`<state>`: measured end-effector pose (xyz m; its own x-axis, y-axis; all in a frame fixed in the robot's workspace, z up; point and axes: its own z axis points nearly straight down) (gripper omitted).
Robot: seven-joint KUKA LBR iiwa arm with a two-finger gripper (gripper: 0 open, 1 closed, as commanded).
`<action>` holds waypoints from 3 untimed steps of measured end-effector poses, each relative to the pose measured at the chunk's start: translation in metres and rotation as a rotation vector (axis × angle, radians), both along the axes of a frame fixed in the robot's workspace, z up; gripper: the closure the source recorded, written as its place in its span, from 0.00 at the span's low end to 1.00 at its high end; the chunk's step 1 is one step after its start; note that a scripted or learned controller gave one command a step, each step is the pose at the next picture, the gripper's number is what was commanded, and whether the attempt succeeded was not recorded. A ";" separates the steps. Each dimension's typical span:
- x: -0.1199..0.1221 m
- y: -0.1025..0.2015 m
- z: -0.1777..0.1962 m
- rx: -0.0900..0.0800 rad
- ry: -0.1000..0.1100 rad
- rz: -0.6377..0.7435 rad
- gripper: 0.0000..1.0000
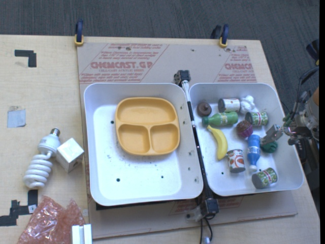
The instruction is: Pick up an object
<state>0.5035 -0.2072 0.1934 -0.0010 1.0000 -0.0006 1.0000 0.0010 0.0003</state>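
In the camera view, the gripper (pixel 278 132) sits low at the right bin's (pixel 290 179) far right edge, near a green object (pixel 269 147) and a blue bottle (pixel 254 149). Whether it is apart or clamped I cannot tell. Nothing looks lifted: the banana (pixel 219 141) and cans lie in the bin, so the pick seems not yet done.

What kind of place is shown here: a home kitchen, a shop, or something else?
Probably a robotics lab bench, not a kitchen: two white bins sit on a clamped board, one with a yellow tray, the other with toy food such as a banana.
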 end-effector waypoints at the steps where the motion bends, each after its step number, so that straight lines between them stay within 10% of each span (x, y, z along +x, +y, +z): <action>1: 0.058 0.018 -0.101 0.000 0.001 0.000 0.00; 2: 0.059 0.017 -0.091 -0.001 -0.002 0.000 1.00; 3: 0.143 0.049 -0.003 -0.001 -0.001 0.001 1.00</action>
